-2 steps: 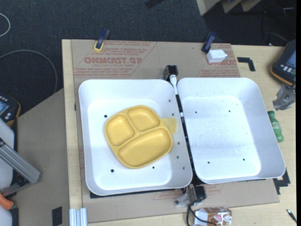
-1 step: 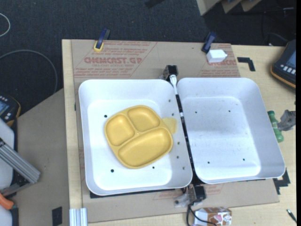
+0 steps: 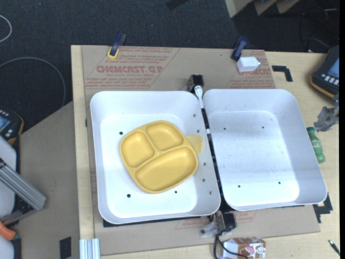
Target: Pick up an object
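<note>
A yellow plastic divided plate point(image 3: 158, 155) with three compartments lies flat in the left shallow white bin point(image 3: 108, 109), near the bin's middle and slightly turned, its two small sections toward the far side and its long section toward the near side. A small pale yellow flat piece point(image 3: 195, 142) lies on the bin floor touching the plate's right edge, close to the wall shared with the right shallow white bin point(image 3: 302, 166). Both bins sit side by side on a brown cardboard-covered bench point(image 3: 161, 63). At the far right edge a grey metal gripper point(image 3: 326, 117) pokes into view just outside the right bin's rim, well apart from the plate; whether it is wide or narrow cannot be told. A green cylindrical object point(image 3: 316, 144) lies just beside that rim, below the gripper.
</note>
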Motion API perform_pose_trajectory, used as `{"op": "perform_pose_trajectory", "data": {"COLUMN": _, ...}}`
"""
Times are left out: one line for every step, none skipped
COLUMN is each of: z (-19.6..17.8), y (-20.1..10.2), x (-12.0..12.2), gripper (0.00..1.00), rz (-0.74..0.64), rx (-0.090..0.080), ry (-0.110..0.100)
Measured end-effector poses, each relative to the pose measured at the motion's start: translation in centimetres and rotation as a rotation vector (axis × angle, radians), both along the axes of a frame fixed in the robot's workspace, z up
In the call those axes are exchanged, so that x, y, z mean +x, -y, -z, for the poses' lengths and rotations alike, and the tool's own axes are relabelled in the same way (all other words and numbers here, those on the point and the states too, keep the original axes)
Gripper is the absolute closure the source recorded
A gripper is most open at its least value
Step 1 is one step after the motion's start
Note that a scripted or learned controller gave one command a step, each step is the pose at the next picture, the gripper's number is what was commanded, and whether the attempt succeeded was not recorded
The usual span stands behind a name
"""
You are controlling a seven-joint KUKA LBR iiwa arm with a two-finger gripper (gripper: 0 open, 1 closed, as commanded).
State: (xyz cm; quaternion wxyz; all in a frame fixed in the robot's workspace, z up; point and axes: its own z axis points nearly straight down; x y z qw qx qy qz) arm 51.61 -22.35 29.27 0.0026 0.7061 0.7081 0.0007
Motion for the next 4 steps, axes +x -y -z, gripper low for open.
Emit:
{"op": "perform_pose_trajectory", "data": {"z": -16.7, "y": -0.3, "x": 6.1, "gripper": 1.0, "rz": -0.002, "rx": -0.007, "ry": 0.019}}
{"op": "perform_pose_trajectory", "data": {"z": -6.8, "y": -1.4, "x": 3.9, "gripper": 1.0, "rz": 0.004, "rx": 0.006, "ry": -0.014}}
{"op": "perform_pose_trajectory", "data": {"z": -1.8, "y": -12.6, "x": 2.1, "gripper": 1.0, "rz": -0.009, "rx": 0.009, "ry": -0.011}}
{"op": "perform_pose_trajectory", "data": {"z": -2.4, "y": -22.5, "x": 1.0, "gripper": 1.0, "rz": -0.01, "rx": 0.007, "ry": -0.007}}
